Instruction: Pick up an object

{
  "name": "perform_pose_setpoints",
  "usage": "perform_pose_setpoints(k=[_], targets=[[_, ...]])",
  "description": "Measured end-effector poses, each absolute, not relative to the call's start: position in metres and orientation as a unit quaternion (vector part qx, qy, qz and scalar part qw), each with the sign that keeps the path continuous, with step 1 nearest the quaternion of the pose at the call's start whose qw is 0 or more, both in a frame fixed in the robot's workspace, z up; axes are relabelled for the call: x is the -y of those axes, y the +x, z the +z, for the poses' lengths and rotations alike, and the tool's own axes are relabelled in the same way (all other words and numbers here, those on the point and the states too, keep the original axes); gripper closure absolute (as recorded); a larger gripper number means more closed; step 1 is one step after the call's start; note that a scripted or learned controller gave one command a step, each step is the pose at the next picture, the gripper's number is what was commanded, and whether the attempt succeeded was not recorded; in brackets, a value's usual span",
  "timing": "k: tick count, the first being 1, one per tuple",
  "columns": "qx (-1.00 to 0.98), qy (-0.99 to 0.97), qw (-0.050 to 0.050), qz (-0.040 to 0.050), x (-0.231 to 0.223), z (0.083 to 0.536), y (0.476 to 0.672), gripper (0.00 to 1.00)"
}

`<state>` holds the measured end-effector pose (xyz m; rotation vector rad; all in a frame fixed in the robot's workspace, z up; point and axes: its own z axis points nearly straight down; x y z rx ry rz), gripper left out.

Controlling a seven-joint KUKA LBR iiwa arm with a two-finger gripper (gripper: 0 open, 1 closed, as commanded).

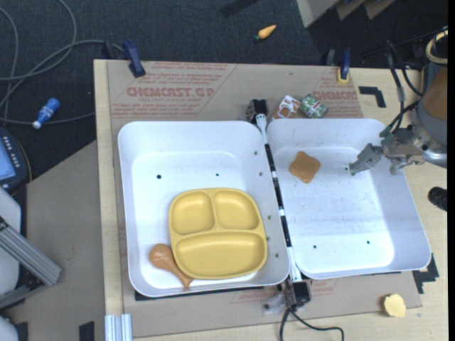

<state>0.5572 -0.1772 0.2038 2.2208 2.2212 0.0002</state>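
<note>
Hovering over the right bin [398,212], the gripper [366,160] spreads its fingers around nothing; the brown toast piece [304,167] lies flat well apart to its left, squarish, no clear long axis; cardboard bench [178,84] underneath.

One fixed camera looks down at a slant on both white bins [135,190].

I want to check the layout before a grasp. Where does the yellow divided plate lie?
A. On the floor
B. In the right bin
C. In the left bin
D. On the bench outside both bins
C: the yellow divided plate rests inside the left bin, while the right bin holds a small brown piece.
</note>
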Motion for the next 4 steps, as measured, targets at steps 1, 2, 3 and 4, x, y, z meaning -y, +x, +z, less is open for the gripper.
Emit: perform_pose_setpoints(k=[1, 2, 3, 4], targets=[[-0.710, 0.704, -0.002, 0.0003, 0.091, 0.096, 0.611, 0.00], [-0.708, 0.706, 0.003, 0.0012, 0.121, 0.084, 0.669, 0.00], [-0.708, 0.706, -0.002, -0.0009, 0.091, 0.085, 0.644, 0.00], [-0.708, 0.706, 0.001, 0.0011, 0.092, 0.096, 0.646, 1.00]])
